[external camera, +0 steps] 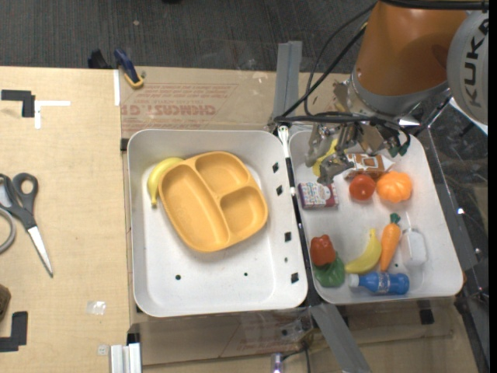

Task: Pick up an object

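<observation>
The arm comes in from the upper right, its orange band large above the right bin [435, 282]. The tool [335, 155] hangs over that bin's far left part, amid cables; whether it is spread or pressed together, I cannot tell.

Taking the tomato [362, 187] as landmark: an orange [394, 186] sits just to its right, a small carton [316, 195] to its left, and a brown packet [366, 162] just behind it, near the tool. Nearer the camera lie a carrot [390, 240], a banana [366, 255], a red pepper [322, 249] touching a green one [331, 273], a blue bottle [382, 284] and a white item [415, 247].

Well left of the tomato, the left bin [210, 286] holds a yellow divided plate [211, 200] with a second banana [160, 174] at its far left edge. Scissors [29, 216] lie on the surface [62, 286].
</observation>
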Controlling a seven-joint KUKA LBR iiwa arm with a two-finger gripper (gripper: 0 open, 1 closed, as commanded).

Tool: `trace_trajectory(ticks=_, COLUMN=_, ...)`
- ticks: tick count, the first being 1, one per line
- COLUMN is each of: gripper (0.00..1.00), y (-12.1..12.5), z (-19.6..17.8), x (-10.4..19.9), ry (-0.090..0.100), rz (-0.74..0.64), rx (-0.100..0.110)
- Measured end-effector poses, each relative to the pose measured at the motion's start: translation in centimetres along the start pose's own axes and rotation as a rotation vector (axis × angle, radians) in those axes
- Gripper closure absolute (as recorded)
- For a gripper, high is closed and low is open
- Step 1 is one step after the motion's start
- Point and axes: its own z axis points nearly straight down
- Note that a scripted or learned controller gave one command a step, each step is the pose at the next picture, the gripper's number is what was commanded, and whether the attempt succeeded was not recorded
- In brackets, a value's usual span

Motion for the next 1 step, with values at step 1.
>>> trace_trajectory(ticks=1, gripper=1.00, y=0.06, z=1.48, x=-0.57, ry=0.002, rz=-0.032, rx=0.000)
